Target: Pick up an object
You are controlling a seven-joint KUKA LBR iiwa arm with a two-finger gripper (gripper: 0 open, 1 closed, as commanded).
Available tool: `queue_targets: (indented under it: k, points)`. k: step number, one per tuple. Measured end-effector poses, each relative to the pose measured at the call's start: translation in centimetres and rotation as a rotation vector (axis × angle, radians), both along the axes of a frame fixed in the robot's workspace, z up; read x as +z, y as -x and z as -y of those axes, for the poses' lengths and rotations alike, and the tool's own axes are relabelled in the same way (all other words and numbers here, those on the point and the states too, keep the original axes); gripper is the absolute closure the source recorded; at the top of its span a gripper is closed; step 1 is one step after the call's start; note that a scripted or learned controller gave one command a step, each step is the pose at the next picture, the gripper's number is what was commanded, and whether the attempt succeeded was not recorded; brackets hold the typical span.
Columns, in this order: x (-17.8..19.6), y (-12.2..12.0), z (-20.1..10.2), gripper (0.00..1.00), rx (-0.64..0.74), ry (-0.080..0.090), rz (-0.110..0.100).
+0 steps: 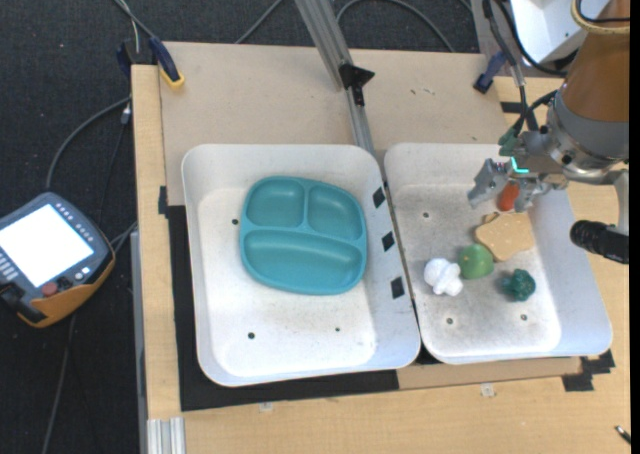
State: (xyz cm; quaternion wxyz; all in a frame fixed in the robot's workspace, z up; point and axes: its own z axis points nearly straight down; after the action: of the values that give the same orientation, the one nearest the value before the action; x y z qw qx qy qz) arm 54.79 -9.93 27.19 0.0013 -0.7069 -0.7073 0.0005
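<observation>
At the far left, off the bench, a handheld control pendant (pixel 45 260) with a lit white screen lies on the dark floor. On the bench, the left bin (pixel 215 342) carries a teal divided plate (pixel 302 234), its three compartments facing up, lying roughly in the bin's middle. A slanted metal pole (pixel 318 14) runs from the far edge down to the seam between the bins. The right bin (pixel 565 327) holds a small cluster of objects: a white lumpy piece (pixel 443 275) nearest the left, a light green ball (pixel 476 262) touching it, a tan flat slab (pixel 505 236) just beyond the ball, and a dark green piece (pixel 518 285) a little apart on the right. At the far side of the slab, the gripper (pixel 503 189) hangs low over the bin with a red-orange object (pixel 508 198) right at its tip; whether it is clamped on that object or merely against it cannot be told from this angle.
</observation>
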Motion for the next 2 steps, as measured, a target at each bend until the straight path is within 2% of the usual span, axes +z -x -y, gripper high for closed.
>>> queue_targets:
  k: [1, 2]
  points:
    - [0.1, 0.0, 0.0, 0.00, 0.000, 0.000, 0.001]
    - [-5.6, 0.9, -0.3, 0.00, -0.001, -0.001, -0.005]
